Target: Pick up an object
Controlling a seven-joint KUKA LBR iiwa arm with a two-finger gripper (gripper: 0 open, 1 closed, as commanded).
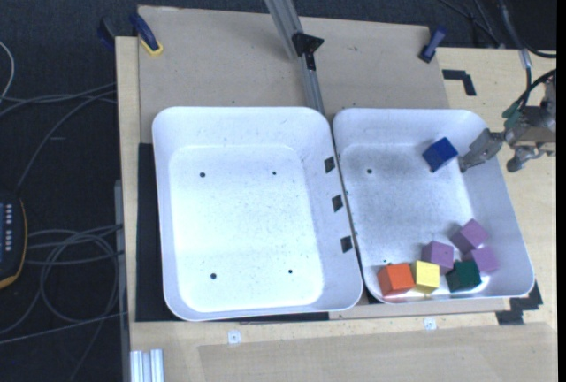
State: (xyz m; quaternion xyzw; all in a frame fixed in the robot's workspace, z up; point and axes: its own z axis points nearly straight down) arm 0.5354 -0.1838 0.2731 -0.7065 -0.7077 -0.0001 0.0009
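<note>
My gripper (495, 156) hangs at the right rim of the right bin (398, 118), its two fingers spread open with nothing between them. A blue cube (439, 153) lies in the bin just left of the nearer finger (476, 152), apart from it. In the bin's front right corner sits a cluster: an orange cube (397, 278), a yellow cube (427, 275), a green cube (462, 276) and three purple blocks (472, 235).
The left bin (177, 194) lies beside the right one, joined by black clips (336, 202). A slanted metal rail (281, 9) crosses the back of the bench. Blue clamps (147, 34) grip the bench's back edge. Cables trail on the floor at left.
</note>
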